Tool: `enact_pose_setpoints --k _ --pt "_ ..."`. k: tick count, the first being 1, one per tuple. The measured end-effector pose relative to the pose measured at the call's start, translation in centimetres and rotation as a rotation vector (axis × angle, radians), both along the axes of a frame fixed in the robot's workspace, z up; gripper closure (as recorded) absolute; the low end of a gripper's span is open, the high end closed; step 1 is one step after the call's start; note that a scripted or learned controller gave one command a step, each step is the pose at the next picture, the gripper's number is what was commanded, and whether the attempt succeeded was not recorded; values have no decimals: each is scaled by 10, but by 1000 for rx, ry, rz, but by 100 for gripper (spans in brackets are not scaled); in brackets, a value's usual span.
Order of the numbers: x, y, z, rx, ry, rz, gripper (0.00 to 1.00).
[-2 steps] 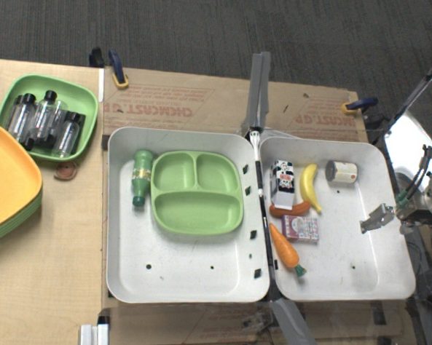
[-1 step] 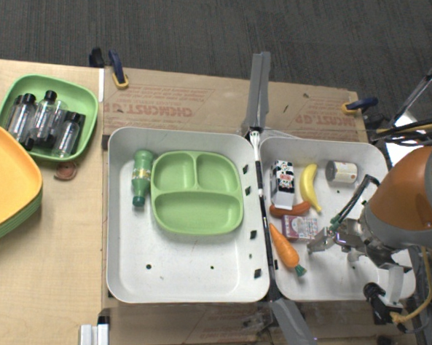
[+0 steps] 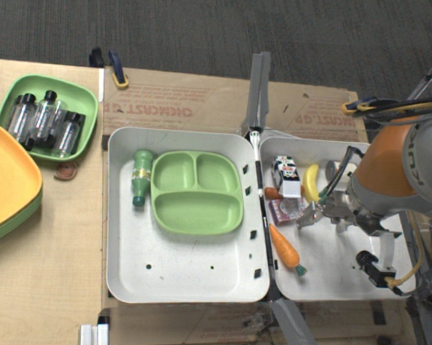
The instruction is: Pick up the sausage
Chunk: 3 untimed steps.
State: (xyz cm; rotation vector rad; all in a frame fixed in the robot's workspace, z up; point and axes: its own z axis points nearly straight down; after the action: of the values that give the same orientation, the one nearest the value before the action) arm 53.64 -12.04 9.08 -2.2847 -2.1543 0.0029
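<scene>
Closest to the lens is the arm (image 3: 391,171), its orange band over the right bin (image 3: 326,284), with the end effector (image 3: 312,213) low over the bin's upper middle. Whether the end effector is apart or together cannot be determined from this angle, and nothing is seen clamped in it.

Contents of the right bin: a carrot (image 3: 284,247) lying at a slant near the left wall, a small printed carton (image 3: 286,176), a banana (image 3: 312,183) just beside the carton, and a pink item (image 3: 283,211) below the carton. A short red-brown piece (image 3: 272,193) against the left wall, touching the carton's lower end, is judged to be the sausage; it is partly hidden, so identification is tentative. It lies left of the end effector, near but apart from it.

The left bin (image 3: 122,272) holds a green divided plate (image 3: 197,192) and a green bottle (image 3: 140,177).

Handling assessment: the sausage is probably light, smooth-skinned and rounded, so liable to roll or slip. Recommended hold is across its mid-length. Crowding by the wall and carton leaves little clearance, and a collision or a wrong pick is the main risk.
</scene>
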Motion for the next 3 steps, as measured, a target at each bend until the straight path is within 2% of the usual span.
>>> enact_pose_setpoints --k 1,2,3 --pt "24 -18 134 -1 0 66 0" --pt "42 -43 0 -1 -1 2 0" --pt "54 -32 1 -2 -2 53 0"
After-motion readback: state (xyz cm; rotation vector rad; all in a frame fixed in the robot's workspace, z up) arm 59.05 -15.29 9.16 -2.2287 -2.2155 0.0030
